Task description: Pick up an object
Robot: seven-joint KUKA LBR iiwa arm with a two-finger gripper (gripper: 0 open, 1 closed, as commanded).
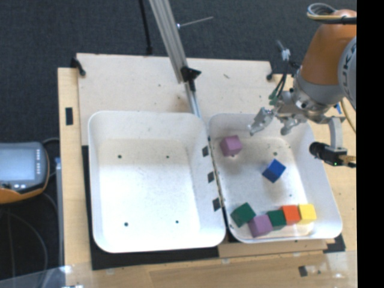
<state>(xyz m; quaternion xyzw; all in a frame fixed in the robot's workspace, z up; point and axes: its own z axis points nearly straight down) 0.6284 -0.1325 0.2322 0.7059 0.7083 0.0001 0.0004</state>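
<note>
The gripper (275,123) is hovering over the far end of the right bin (318,179), its fingers spreading apart and gripping nothing. A purple cube (231,145) is lying just left of it, a blue cube (273,170) nearer the middle, and five more blocks (273,218) are crowding along the near wall.

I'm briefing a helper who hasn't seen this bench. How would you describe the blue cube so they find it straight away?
Start at the right-hand white bin, the one under the gripper. Near its middle, the blue cube sits alone, apart from the pink cube up-left of it and from the cluster of cubes along the bin's near edge. It is the only blue one.
</note>
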